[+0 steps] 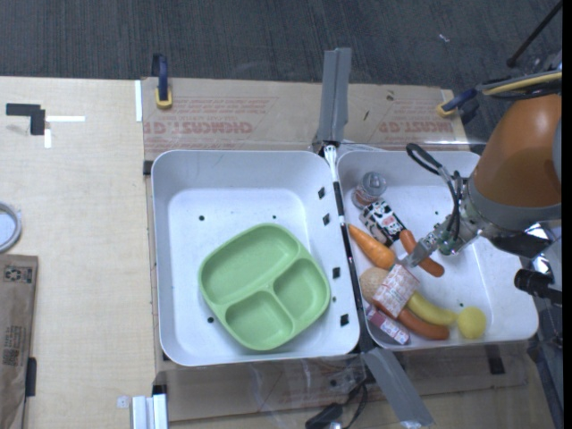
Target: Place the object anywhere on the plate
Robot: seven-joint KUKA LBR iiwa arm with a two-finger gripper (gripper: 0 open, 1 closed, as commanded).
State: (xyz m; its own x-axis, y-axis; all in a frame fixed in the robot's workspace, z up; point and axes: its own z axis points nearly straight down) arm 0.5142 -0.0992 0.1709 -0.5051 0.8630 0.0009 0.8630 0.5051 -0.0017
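The task's thing isn't singled out; all the toy food sits in the right white bin (500, 324). My pincer (420, 256) is low in that bin, tip at the small orange-red sausage (427, 264), just right of the orange plastic carrot (371, 247). Can't tell if the pincer is released or clenched, the view is too small there, and nothing reads as clearly gripped

Around it, same bin:
- black-and-white cow-patterned toy (384, 221) just above the carrot
- grey round capped piece (373, 185) near the bin's top left
- tan-and-pink packaged item (394, 290) below the carrot, touching a round beige bun-like piece (372, 281)
- yellow plastic banana (432, 310) lying on a long red-orange hot dog (427, 327)
- yellow lemon (472, 323) at lower right
- red-and-white wrapper (390, 331) at the bottom edge

Green three-compartment plastic plate (264, 285) sits in the left white bin (179, 239), tilted diagonally, nothing on it. Well apart from my pincer, with the bin walls between

Both bins sit on a brown cardboard sheet (241, 119) on the light wood desk (71, 239). Blue-and-yellow clamp (161, 83) on the cardboard's top left edge
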